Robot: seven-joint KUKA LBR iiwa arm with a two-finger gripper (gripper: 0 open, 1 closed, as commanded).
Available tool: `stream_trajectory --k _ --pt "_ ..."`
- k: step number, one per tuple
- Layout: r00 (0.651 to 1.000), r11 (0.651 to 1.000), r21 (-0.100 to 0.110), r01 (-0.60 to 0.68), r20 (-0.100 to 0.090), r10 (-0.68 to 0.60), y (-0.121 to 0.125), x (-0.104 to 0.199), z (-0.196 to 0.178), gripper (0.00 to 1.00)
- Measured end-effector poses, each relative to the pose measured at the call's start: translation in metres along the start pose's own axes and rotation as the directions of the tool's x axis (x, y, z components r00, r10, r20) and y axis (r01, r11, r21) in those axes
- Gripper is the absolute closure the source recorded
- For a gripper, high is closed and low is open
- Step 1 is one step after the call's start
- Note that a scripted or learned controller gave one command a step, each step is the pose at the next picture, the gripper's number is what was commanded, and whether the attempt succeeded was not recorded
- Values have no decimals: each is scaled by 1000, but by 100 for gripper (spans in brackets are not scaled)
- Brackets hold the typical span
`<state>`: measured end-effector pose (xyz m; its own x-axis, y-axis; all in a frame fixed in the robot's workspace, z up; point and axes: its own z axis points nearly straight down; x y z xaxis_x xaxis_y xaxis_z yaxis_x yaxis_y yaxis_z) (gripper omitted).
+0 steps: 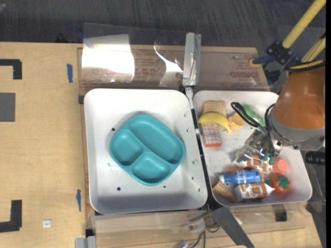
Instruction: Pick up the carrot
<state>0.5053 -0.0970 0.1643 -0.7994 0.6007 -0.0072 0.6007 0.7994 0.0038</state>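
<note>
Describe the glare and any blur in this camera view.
Camera view: bright glare on the clear plastic sheet behind the left bin; light is otherwise even, shadows soft; the gripper over the right bin looks slightly smeared.

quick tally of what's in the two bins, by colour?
Teal: 1, divided plate in the left bin
Yellow: 1, banana
Green: 1, item
Blue: 1, bottle
Red: 1, strawberry
Total: 5 clear; the rest of the right bin is too cluttered to sort.
</note>
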Motion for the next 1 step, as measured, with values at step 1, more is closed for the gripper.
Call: stream_trajectory --k 1 --pt "957 957 2 -289 -1 289 24 -74 -3 100"
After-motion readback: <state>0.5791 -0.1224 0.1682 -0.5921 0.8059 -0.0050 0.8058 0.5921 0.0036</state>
